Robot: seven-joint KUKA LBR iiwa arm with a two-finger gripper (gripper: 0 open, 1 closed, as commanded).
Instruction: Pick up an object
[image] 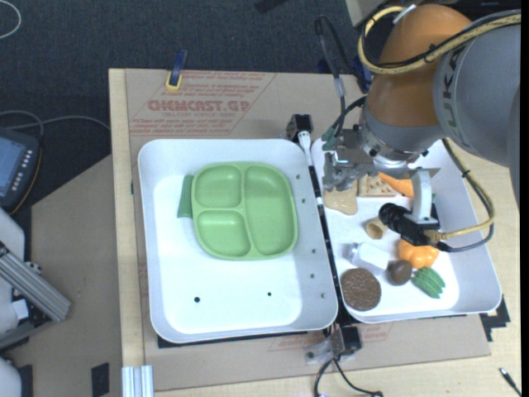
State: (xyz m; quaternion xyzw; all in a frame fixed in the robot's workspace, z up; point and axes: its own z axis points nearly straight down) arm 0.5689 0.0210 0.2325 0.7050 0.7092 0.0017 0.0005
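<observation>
The arm (463, 64) runs off the picture's right and top edges and hides part of the right bin (475, 279). The claw (339, 172) is too blurred to read its fingers. A cracker (376, 188) is partly covered beneath the wrist.

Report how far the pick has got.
Done: the arm has reached over the right bin, with its hand low above the beige piece at the bin's left side. In hand: nothing visibly gripped or lifted. Left: close on an object and raise it; the brown disc, orange piece and green piece lie untouched.
</observation>
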